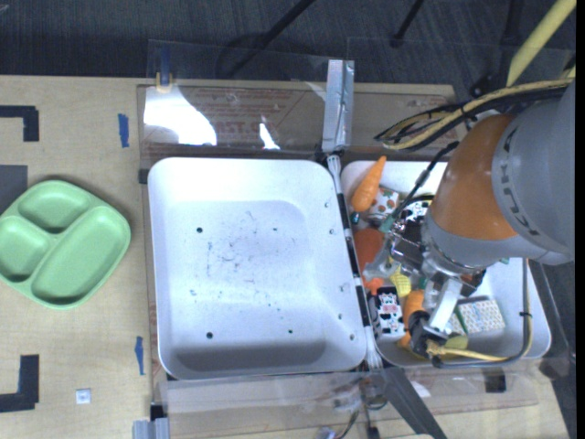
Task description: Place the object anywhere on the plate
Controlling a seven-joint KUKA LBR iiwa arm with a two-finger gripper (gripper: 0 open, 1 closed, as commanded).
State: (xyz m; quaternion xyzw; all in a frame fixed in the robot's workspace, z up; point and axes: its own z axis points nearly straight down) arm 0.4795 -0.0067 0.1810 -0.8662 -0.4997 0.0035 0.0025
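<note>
The green divided plate (62,242) lies on the wooden bench at the far left, outside both bins. My gripper (409,302) is low in the right bin (539,337), over a pile of small objects near its front left corner. Around it lie a black-and-white item (388,307), a yellow piece (402,285) and an orange piece (416,301). The wrist and arm hide the gripper's tip, and I see nothing clearly held.
The left bin (247,254) sits between the plate and the right bin, its floor scuffed. An orange carrot (368,183) rests at the back of the right bin, a flat orange thing (367,245) mid-left, and a patterned white-green item (481,317) to the right.
</note>
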